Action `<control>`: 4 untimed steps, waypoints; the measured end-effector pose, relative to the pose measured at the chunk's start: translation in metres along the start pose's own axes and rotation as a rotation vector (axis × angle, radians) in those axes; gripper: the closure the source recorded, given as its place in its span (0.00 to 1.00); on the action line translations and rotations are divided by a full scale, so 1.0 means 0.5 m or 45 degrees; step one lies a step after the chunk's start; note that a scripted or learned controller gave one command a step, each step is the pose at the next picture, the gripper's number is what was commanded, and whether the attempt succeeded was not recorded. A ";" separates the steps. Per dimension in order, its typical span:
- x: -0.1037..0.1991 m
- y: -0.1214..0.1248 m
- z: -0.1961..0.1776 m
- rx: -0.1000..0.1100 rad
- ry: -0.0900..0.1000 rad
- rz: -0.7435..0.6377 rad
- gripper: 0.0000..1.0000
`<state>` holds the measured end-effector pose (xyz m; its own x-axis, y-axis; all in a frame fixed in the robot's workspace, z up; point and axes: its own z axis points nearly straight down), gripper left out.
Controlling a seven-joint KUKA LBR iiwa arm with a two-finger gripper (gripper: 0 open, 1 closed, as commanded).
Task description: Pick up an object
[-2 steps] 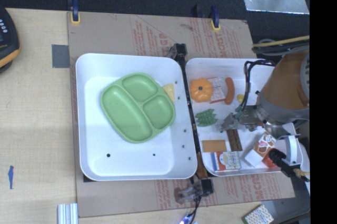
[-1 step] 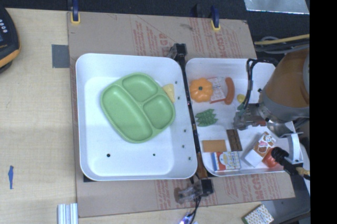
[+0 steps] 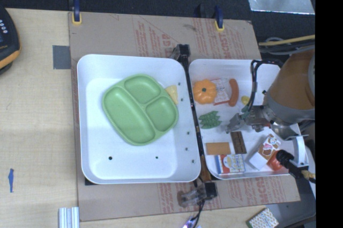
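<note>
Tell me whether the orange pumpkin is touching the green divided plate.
Apart. The camera view shows the orange pumpkin in the right bin and the green divided plate in the left bin, with both bin walls between them.

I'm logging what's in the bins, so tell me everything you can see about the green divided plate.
The green divided plate is pale green, looks like matte plastic, and has a rounded outline with three compartments: one long, two smaller. It lies flat, right side up and turned at an angle, in the left bin. Its compartments hold nothing. A small pale yellow piece sits against its upper right edge.
</note>
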<state>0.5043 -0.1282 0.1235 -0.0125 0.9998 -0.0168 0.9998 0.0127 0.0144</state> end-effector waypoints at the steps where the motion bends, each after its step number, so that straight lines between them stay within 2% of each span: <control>1: -0.010 -0.033 0.060 0.025 0.023 0.009 0.00; 2: -0.013 -0.033 0.039 0.026 0.023 0.009 1.00; 3: -0.013 -0.033 0.039 0.026 0.022 0.007 0.00; 4: -0.015 -0.034 0.020 0.029 0.023 0.006 1.00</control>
